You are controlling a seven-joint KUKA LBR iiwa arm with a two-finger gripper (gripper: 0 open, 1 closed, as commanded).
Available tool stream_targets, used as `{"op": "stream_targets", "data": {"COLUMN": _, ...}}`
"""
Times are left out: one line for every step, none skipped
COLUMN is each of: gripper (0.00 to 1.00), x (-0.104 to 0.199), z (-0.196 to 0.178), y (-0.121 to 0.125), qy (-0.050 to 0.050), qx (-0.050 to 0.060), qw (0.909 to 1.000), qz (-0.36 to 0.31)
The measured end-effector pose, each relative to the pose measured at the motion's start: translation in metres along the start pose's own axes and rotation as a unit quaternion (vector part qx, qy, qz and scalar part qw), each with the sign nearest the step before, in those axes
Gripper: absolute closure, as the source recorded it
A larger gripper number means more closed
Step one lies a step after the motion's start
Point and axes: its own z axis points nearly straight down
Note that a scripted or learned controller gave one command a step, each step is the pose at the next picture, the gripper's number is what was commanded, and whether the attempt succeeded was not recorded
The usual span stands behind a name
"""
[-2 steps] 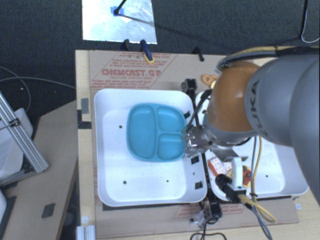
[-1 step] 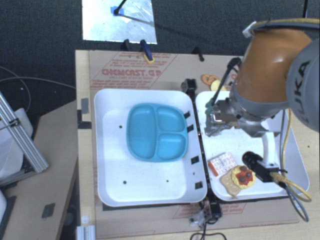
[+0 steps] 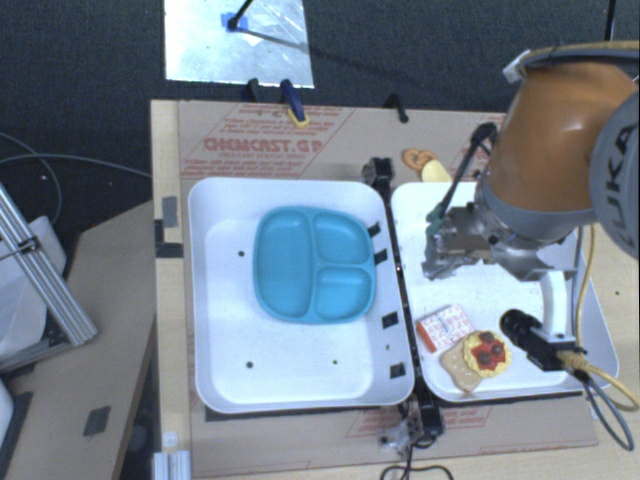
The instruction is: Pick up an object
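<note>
The worktop (image 3: pixel 270 133), a board-covered surface, was seen carrying two shallow white bins. The left white bin (image 3: pixel 225 368) lay well to the left of the end effector (image 3: pixel 440 253), and the right white bin (image 3: pixel 405 213) lay directly under it. A light blue, three-compartment plastic plate (image 3: pixel 313 265) was seen in the left bin, apart from the end effector. Just below the end effector, near the front of the right bin, a small red-and-white printed card (image 3: pixel 443 327) was seen touching a round yellow toy pizza with red topping (image 3: pixel 482 356). Whether the end effector was open or closed could not be told; nothing was seen gripped. The approach step was judged to be in hand. A descent onto one object would be called for next.
</note>
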Motion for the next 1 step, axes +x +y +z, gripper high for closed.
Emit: {"op": "stream_targets", "data": {"gripper": 1.0, "x": 0.0057, "z": 0.0293, "y": -0.0002, "qy": 0.0, "qx": 0.0, "qw": 1.0, "qz": 0.0}}
